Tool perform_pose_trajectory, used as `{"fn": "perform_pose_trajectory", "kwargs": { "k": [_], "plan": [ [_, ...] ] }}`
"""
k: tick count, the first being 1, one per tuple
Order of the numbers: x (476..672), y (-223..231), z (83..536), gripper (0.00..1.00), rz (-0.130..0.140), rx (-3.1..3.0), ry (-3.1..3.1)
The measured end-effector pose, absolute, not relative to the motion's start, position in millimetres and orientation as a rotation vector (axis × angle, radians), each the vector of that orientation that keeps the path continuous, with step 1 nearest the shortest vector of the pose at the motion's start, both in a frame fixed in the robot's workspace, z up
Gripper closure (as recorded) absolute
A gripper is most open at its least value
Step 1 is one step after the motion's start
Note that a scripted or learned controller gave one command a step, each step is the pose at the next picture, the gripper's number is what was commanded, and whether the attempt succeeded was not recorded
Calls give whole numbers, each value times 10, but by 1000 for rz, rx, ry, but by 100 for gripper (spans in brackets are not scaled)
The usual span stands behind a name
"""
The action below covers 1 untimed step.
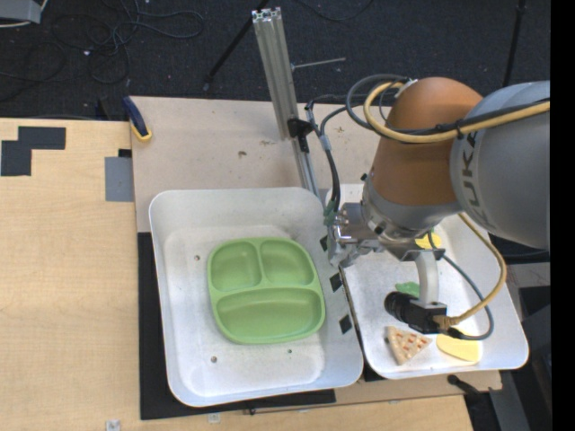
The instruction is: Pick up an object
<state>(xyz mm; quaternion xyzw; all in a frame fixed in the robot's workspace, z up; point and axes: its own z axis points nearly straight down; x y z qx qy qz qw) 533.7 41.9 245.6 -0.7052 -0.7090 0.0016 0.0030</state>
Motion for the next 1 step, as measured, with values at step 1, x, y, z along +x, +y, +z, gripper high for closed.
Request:
{"fn": "perform_pose_trajectory", "kwargs": {
  "k": [1],
  "plan": [
    [5140, 906, 2483, 100, 4, -2212, -2224]
  ]
}}
